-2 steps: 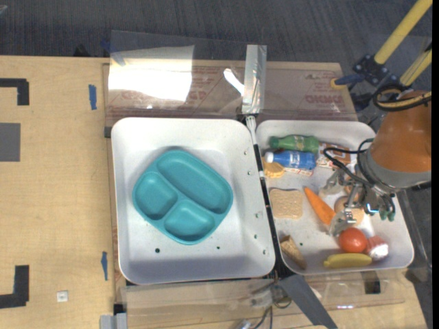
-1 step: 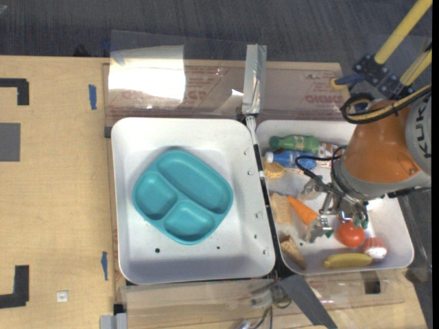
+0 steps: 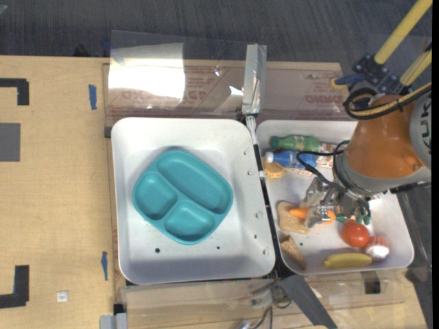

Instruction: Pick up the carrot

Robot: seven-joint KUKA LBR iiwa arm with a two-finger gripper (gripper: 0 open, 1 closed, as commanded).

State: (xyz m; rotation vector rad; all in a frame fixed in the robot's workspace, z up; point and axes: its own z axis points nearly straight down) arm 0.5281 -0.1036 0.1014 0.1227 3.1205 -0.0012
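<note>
The carrot (image 3: 299, 214) is a small orange piece lying in the left middle of the right bin (image 3: 398, 214). Its right part is covered by my gripper (image 3: 321, 210), which hangs low right over it, and a bit of orange shows again on the gripper's far side. The grey arm with its orange band (image 3: 381, 146) reaches in from the upper right. Whether the carrot is held cannot be made out from this view.
In the right bin, a green bottle (image 3: 295, 142) and a blue bottle (image 3: 288, 159) lie at the back. A red tomato (image 3: 355, 234), a banana (image 3: 348, 260) and a brown bread piece (image 3: 293, 251) lie near the front. The left bin (image 3: 130, 252) holds a teal divided plate (image 3: 182, 194).
</note>
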